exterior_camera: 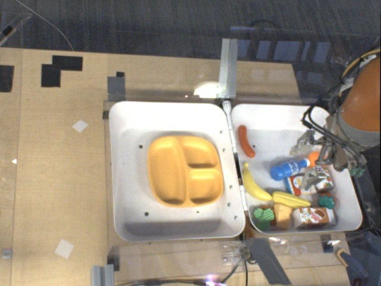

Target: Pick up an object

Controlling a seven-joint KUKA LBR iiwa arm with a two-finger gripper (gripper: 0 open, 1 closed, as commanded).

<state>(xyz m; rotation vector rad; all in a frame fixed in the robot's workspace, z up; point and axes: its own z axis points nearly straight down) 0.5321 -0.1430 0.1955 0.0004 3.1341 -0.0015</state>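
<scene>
The right white bin (pixel 271 124) holds the loose objects. A red sausage (pixel 246 142) lies near its left wall. A blue bottle (pixel 289 170) with an orange cap lies in the middle. Below it are a yellow banana (pixel 255 185), a corn cob (pixel 290 199), a green broccoli piece (pixel 264 214) and a brown-and-white carton (pixel 312 217). My gripper (pixel 317 161) hangs over the bottle's cap end and a red-and-white carton (pixel 309 185), partly hiding both. No object is visibly lifted off the bin floor.
The left white bin (pixel 128 130) carries a yellow divided tray (pixel 184 170) in its middle. A metal post (pixel 228 70) stands behind the wall between the bins. The grey arm with its orange band (pixel 362 100) enters from the right, with cables looping above the wrist.
</scene>
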